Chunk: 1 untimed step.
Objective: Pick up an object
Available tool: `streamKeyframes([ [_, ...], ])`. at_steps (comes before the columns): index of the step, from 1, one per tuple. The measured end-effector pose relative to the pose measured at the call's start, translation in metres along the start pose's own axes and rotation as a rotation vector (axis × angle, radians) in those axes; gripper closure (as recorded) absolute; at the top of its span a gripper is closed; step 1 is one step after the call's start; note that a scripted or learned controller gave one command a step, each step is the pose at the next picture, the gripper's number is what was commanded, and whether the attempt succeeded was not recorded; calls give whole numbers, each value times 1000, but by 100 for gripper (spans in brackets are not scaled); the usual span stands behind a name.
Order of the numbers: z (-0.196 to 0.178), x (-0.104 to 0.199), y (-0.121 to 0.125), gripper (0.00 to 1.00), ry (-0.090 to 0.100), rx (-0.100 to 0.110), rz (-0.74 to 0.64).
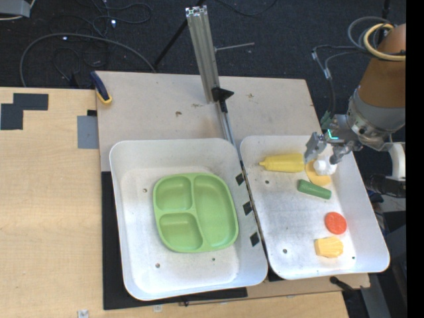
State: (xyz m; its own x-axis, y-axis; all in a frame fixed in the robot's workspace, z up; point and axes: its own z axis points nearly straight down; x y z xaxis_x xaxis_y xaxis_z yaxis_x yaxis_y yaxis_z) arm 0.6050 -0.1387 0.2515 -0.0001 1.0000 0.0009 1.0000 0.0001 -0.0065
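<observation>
My gripper [325, 152] hangs over the back of the right bin [291, 227], its two fingers spread apart and open. Just below the fingertips lies a small white object [320, 167] resting on a pale yellow piece [326, 178]; nothing sits between the fingers. To its left is a long yellow object [283, 163]. A green stick-shaped item [313, 189] lies just in front. Nearer the front are a red-orange round object [336, 222] and a yellow chunk [328, 246].
The left bin [126, 161] holds a green divided plate [195, 212]. A metal post [204, 52] rises behind the bins. Black clips [246, 207] sit on the seam between the bins. The wooden bench [46, 211] extends left.
</observation>
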Motion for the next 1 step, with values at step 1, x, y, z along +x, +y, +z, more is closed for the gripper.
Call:
streamKeyframes([
  [1,-2,0,1,0,-1,-4,0],
])
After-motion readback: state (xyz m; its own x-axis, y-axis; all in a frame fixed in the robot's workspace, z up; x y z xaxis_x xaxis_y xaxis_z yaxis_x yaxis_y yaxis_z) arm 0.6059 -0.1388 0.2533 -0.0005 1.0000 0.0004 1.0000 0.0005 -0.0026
